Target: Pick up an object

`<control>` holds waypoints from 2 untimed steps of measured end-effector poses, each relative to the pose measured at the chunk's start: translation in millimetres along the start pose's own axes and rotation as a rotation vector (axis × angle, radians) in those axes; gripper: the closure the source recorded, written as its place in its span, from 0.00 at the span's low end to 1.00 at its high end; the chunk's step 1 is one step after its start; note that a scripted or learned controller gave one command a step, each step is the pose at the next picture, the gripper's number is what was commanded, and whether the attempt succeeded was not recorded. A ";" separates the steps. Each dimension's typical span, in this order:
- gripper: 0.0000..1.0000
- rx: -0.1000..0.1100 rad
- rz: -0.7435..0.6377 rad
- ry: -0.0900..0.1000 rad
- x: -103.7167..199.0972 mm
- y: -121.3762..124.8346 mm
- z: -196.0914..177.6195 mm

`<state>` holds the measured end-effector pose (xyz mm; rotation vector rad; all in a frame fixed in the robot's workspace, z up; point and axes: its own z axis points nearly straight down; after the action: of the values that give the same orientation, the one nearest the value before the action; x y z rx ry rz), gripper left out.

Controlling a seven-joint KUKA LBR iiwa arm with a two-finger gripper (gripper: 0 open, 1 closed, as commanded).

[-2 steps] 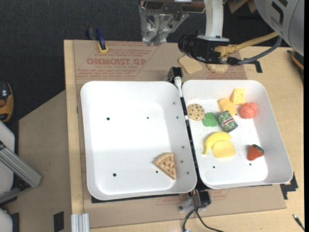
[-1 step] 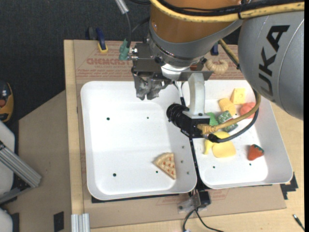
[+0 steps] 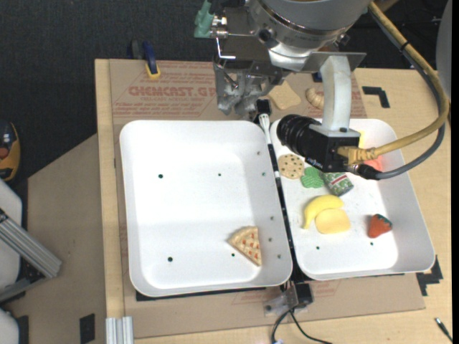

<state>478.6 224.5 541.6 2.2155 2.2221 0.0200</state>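
My gripper (image 3: 240, 97) hangs over the cardboard just behind the back rim of the left bin (image 3: 143, 192), close to the divider between the bins, and I see no object in it. A pizza slice (image 3: 246, 245) lies at the front right of the left bin. The right bin (image 3: 401, 256) holds a round cookie (image 3: 290, 165), a green piece (image 3: 312, 179), a small green-and-white can (image 3: 339, 184), a yellow banana (image 3: 322, 206), a yellow round fruit (image 3: 333, 223) and a strawberry (image 3: 379, 225). A red item (image 3: 371, 166) is partly hidden behind the arm's black cylinder (image 3: 310, 139).
The arm's wide grey body (image 3: 315, 6) covers the back of the scene, and a tan hose (image 3: 423, 131) loops over the right bin. A blue-and-yellow clamp (image 3: 150, 58) sits at the cardboard's back left. A beige piece (image 3: 313, 96) lies behind the right bin.
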 end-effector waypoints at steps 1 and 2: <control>1.00 0.023 0.004 -0.012 -0.8 -1.6 105.2; 1.00 0.021 0.008 -0.010 -40.5 -2.4 189.2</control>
<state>478.5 185.2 352.1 2.2296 2.2189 -0.0150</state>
